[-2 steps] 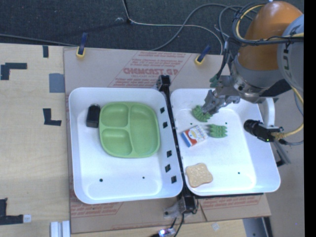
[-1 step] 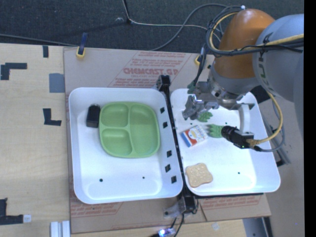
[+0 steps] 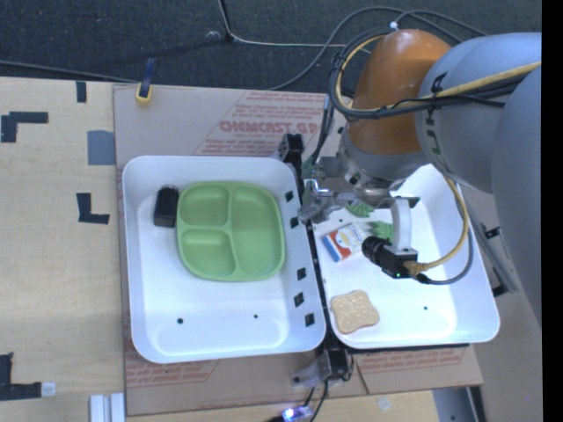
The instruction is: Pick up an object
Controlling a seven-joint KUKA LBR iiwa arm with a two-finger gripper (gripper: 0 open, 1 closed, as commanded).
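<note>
My gripper point(image 3: 339, 202) hangs low over the back left part of the right bin point(image 3: 457, 315), under the orange band of the arm. Just below it lies a small white packet with red and blue print point(image 3: 341, 241). A green item point(image 3: 369, 211) peeks out beside the wrist, partly hidden by it. A tan cracker-like piece point(image 3: 354, 310) rests near the front left of the right bin. In the left bin point(image 3: 211, 328) sits a green divided plate point(image 3: 231, 230) with a small black block point(image 3: 166, 207) at its left side.
A black cable connector point(image 3: 389, 258) with a yellow cable loops over the right bin next to the packet. The divider between the bins point(image 3: 306, 262) runs just left of the gripper. Cardboard lies under both bins.
</note>
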